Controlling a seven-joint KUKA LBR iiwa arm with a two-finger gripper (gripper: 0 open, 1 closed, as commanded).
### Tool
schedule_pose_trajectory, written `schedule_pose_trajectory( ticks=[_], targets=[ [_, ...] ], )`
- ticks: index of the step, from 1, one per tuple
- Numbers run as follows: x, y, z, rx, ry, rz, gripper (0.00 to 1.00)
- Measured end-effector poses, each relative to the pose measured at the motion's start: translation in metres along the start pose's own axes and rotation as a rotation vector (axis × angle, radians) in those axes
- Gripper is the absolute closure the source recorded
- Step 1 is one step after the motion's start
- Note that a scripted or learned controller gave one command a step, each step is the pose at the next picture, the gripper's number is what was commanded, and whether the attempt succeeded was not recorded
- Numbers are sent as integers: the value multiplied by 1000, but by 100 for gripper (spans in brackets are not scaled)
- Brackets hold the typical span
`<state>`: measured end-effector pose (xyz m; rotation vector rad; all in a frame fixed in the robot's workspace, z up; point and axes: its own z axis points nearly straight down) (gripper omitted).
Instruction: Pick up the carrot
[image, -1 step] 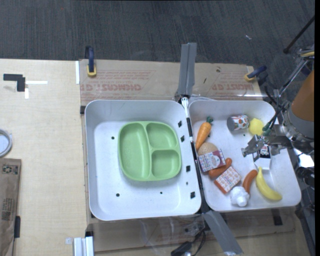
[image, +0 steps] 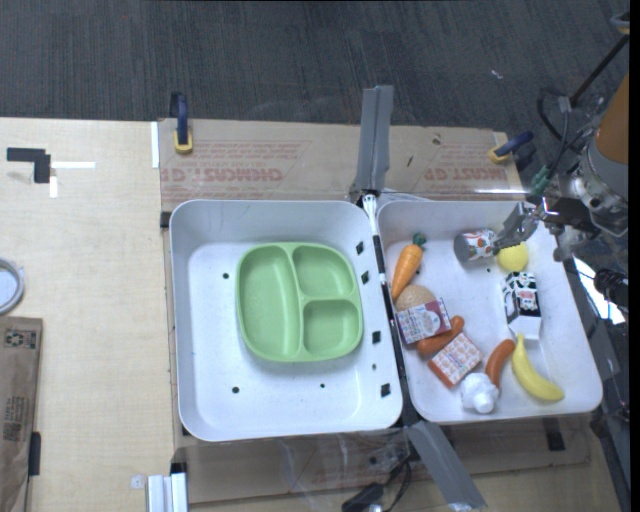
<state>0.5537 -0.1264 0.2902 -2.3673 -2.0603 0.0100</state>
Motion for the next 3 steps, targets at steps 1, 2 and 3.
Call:
schedule_pose_trajectory(
  ticks=[1,2,3],
  targets=[
    [44,-14,103,2,1,-130,0],
    [33,12,192,-10,2,-203,0],
    [105,-47,102,-1,1,-295,0]
  ],
)
